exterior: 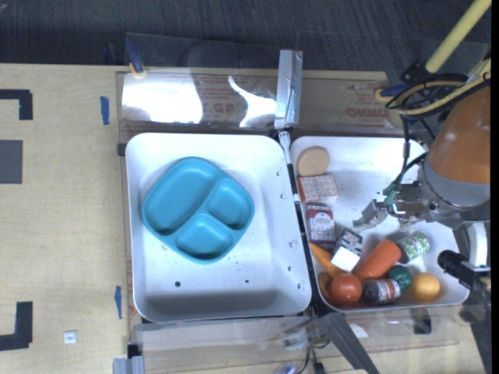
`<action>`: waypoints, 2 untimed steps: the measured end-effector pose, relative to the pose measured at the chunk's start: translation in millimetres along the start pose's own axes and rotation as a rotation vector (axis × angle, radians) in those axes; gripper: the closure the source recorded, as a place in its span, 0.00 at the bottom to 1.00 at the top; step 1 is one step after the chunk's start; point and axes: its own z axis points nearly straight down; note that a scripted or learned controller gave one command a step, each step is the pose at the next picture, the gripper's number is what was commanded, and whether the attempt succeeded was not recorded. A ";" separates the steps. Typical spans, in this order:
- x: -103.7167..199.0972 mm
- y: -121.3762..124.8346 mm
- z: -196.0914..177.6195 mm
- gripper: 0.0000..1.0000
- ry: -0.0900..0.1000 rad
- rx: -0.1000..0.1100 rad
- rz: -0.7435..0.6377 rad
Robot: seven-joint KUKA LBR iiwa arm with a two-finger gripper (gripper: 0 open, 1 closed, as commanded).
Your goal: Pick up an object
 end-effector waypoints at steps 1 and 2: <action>7.0 41.6 98.0 0.00 -0.003 -0.015 -0.077; 0.2 13.1 102.5 0.00 -0.001 -0.024 0.243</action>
